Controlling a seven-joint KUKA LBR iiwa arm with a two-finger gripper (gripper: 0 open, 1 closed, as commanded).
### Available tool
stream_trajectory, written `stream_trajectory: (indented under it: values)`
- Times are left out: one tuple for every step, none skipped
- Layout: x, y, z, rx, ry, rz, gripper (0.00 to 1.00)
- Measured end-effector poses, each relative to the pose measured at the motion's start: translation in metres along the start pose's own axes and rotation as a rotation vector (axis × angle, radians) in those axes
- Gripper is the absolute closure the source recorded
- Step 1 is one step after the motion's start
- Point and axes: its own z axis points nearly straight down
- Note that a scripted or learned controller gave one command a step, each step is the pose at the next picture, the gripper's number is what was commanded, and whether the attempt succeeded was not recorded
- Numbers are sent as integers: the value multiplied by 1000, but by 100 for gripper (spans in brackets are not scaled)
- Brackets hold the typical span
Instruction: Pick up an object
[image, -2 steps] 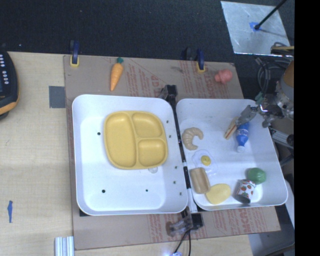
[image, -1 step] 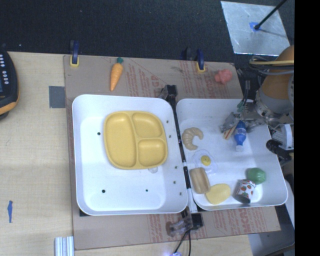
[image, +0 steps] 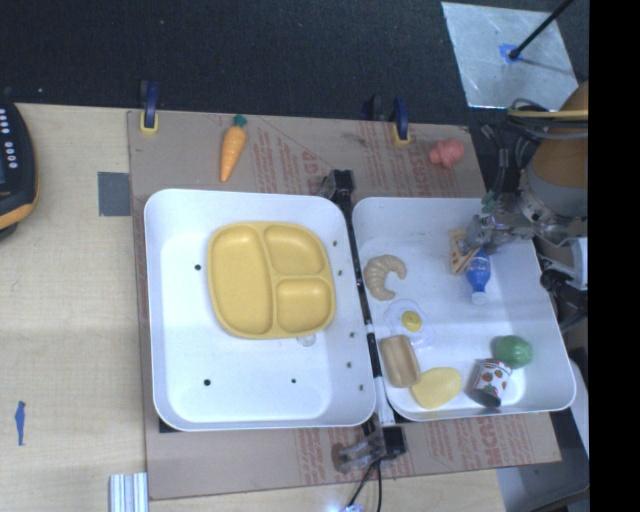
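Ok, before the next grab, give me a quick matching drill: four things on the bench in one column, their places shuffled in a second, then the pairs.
Things:
1. yellow divided plate
2. toy carrot
3. croissant
4. green round item

Places:
A. right bin, near its left wall
B. on the brown board behind the left bin, outside both bins
C. left bin
D. right bin, toward its front right corner

Pairs: 1-C, 2-B, 3-A, 4-D
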Motion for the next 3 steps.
stream_trajectory:
  values:
    - [28, -67, -44, 8, 3, 9, 100]
    - [72, -70, -94, 3, 4, 4, 100]
    - [115, -91, -95, 11, 5, 2, 100]
